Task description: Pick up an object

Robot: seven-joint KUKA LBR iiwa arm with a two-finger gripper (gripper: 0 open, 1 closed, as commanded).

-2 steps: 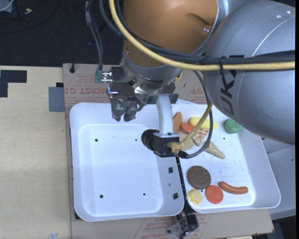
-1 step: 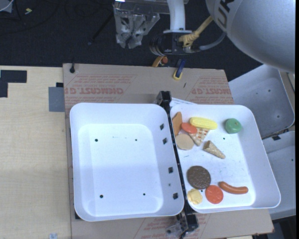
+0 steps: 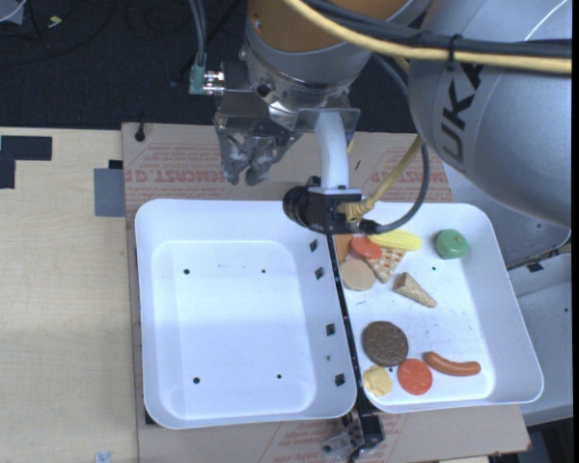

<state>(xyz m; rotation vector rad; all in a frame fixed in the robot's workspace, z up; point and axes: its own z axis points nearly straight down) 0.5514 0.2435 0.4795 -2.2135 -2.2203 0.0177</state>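
Note:
My gripper hangs above the back edge of the left bin, its grey fingers close together with nothing visible between them. The right bin holds several toy foods: a green round piece, a yellow corn-like piece, a red piece, a tan disc, a beige wedge, a brown cookie, a sausage, a red-orange disc and a pale yellow lump.
The grey arm with its orange band fills the top right, over the back of the right bin. A black fitting with yellow cable sits at the divider's far end. Cardboard lies under the bins; the wooden bench stretches left.

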